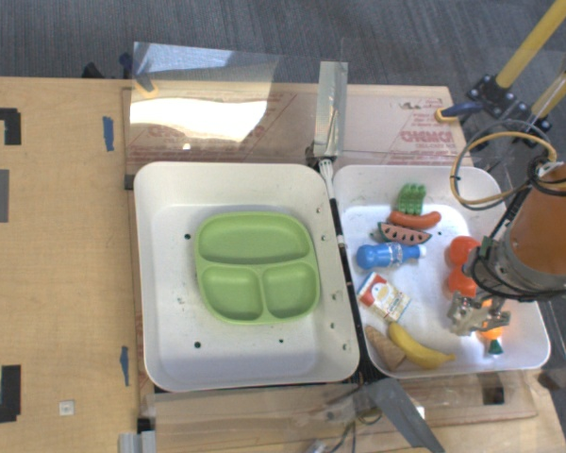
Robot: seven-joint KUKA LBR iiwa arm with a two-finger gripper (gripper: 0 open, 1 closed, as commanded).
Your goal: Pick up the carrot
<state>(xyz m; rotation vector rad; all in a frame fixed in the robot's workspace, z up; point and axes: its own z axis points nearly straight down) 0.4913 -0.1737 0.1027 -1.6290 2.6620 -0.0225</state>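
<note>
Camera view has the gripper (474, 317) low in the right bin (538, 352) — finger spread unreadable — with the carrot (495, 329) touching its fingertips, so lifting remains undone.

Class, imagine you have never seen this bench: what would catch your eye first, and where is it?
The green divided plate stands out first, in the middle of the left bin. Next comes the bright jumble in the right bin: a yellow banana near its front edge, a blue bottle at its middle, and the gripper down over the carrot.
</note>
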